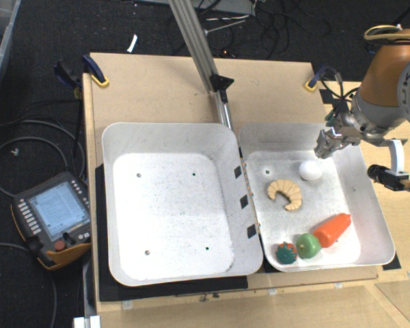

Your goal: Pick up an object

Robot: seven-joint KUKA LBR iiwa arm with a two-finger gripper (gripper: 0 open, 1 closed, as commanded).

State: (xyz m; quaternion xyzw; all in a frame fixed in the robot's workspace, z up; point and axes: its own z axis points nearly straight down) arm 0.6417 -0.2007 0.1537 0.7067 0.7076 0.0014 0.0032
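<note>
Objects for the pick all lie in the right bin [369, 203], and nearest the camera, along its front wall, sit three of them close together: a small dark-green piece [285, 253], a green apple-like ball [308, 245] just beside it, and an orange carrot-shaped toy [333, 228] lying tilted, its lower end near the ball. Farther back, near the bin's middle, rests a tan croissant [286, 193], curved like a crescent. Behind it — well apart from the front group — is a white ball [310, 170].

Just above and to the right of that ball hangs the gripper [326, 147], at the rear of the right bin. Its fingers point down toward the bin floor, but they are too small and dark to judge (whether spread or closed, I cannot tell), and nothing is seen between them.

The left bin [123, 183] lies alongside — its edge overlapping the right bin's. Both rest on a tan bench [164, 87].
</note>
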